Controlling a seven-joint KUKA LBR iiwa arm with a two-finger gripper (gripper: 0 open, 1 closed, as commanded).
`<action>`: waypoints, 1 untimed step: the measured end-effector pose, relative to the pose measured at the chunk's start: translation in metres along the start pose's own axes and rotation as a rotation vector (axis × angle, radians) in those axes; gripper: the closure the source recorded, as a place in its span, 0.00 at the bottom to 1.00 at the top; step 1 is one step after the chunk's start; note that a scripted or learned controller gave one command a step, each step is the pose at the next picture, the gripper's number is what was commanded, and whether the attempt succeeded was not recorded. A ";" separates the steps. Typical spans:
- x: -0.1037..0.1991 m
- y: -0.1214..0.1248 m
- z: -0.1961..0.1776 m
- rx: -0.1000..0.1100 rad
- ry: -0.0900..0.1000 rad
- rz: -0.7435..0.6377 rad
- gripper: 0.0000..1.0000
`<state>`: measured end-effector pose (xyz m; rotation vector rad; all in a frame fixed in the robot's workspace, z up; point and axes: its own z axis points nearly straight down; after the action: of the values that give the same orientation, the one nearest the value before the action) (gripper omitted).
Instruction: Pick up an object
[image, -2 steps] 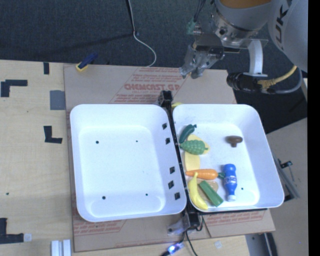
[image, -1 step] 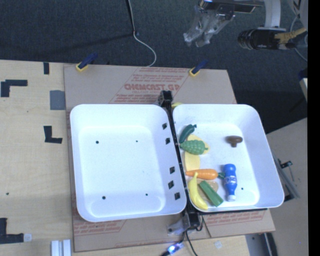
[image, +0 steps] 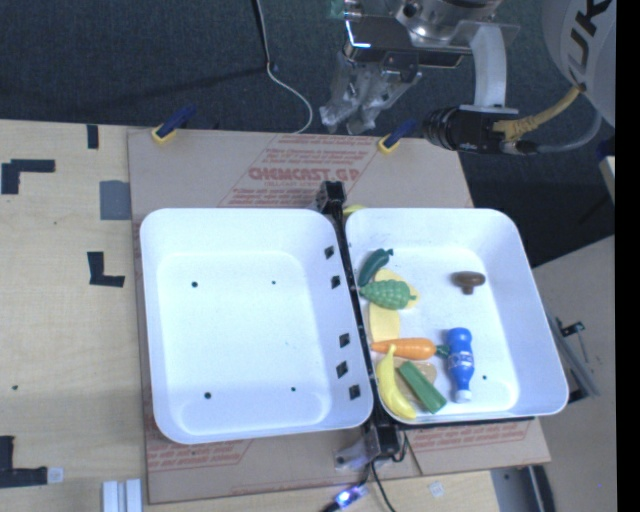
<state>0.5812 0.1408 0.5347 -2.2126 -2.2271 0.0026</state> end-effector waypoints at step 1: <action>0.064 -0.004 0.201 0.017 -0.005 0.001 1.00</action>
<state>0.5764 0.2047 0.3333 -2.2075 -2.2207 0.0272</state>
